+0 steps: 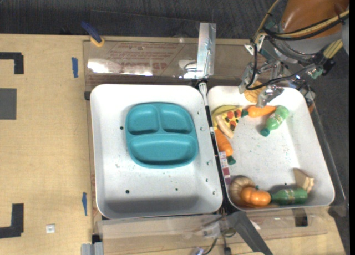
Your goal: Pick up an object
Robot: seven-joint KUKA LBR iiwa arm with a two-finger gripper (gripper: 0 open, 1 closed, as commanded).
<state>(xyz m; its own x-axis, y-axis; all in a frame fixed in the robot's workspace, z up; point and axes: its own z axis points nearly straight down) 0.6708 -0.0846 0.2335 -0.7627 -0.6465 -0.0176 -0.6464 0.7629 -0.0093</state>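
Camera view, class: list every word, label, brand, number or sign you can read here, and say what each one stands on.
No text can be read.
Clear sheet behind the bins: faint reddish printing, too blurred to read.
Strip between the bins: small coloured marks, too small to read.
Teal divided plate, toy food, green bottle: no lettering visible.
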